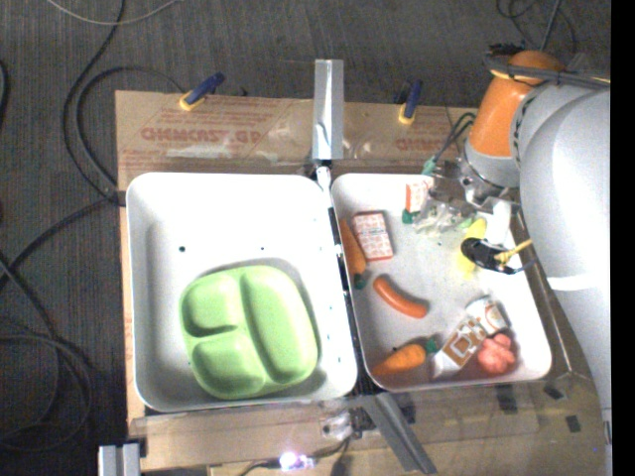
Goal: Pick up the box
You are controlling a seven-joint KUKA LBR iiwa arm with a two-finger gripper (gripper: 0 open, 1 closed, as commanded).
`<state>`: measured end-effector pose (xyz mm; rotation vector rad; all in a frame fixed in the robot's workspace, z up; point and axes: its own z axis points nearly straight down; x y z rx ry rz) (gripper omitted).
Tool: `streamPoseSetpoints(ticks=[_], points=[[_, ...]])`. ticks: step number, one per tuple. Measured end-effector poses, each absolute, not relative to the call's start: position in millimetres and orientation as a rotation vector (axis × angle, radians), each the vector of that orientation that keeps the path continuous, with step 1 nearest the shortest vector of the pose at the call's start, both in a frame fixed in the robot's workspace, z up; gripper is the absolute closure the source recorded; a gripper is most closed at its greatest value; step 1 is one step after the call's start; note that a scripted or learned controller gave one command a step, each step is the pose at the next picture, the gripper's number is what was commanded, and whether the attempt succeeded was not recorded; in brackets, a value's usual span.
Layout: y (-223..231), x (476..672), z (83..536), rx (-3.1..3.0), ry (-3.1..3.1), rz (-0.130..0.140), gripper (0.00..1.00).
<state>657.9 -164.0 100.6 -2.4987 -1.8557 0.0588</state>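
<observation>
Bins come first: the left bin point(149, 266), well away from the gripper point(451, 201), carries a green tray point(248, 330). The right bin point(541, 360) lies under the gripper, which hovers at its far end near a small white packet point(415, 196). Whether its tips are apart or together I cannot tell. The box point(373, 235) lies flat just beside it, toward the divider. Beyond the box lie a sausage point(400, 298) and a carrot point(405, 357). This looks like the approach step; next it must shift over the box and descend.

Red print on cardboard sheet point(228, 137) mirrored, illegible; box point(373, 235) label unreadable
</observation>
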Motion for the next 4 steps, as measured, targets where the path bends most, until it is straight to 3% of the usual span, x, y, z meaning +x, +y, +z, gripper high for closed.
streamPoseSetpoints(ticks=[1,4], points=[[-165.1,655.0,98.4,-2.493,-1.848,0.071,0.00],[-161.5,653.3,91.8,-2.942,-0.876,0.113,0.00]])
